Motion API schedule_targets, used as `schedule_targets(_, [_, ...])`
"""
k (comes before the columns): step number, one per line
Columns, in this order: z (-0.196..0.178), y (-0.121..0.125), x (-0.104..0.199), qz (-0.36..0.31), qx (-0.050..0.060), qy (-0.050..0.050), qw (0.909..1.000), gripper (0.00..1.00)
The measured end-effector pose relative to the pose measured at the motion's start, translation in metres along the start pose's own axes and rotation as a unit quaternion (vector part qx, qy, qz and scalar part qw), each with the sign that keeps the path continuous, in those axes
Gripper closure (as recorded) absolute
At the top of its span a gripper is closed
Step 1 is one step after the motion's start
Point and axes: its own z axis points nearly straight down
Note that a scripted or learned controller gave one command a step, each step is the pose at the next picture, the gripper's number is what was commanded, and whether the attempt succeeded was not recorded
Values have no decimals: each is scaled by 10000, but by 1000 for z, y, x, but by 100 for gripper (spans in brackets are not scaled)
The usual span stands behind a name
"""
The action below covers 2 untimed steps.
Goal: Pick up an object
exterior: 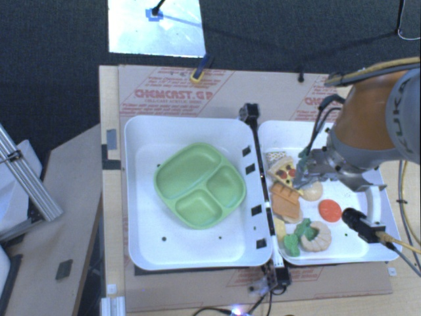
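Observation:
My gripper [303, 179] is low in the right bin [289, 133], reaching in from the right. It hangs just right of a pizza slice [283, 172] and touches or nearly touches a pale round piece [314, 191]. Below them lies a brown bread piece [285, 203]. A red tomato-like disc [329, 210] sits further right. Near the bin's front edge are a green broccoli [295, 237] and a beige ridged piece [318, 236]. A yellow piece [279, 228] lies by the bin's left wall. The arm hides part of the bin's right side.
The left bin [145, 242] holds a green divided plate [199, 184] at its middle. A black divider with clips [258, 176] runs between the two bins. A shiny metal sheet [156, 18] lies on the dark floor behind the bench.

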Motion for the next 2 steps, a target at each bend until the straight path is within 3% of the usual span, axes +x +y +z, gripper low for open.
schedule_targets(2, [-19,9,125,-1,-2,3,10000,100])
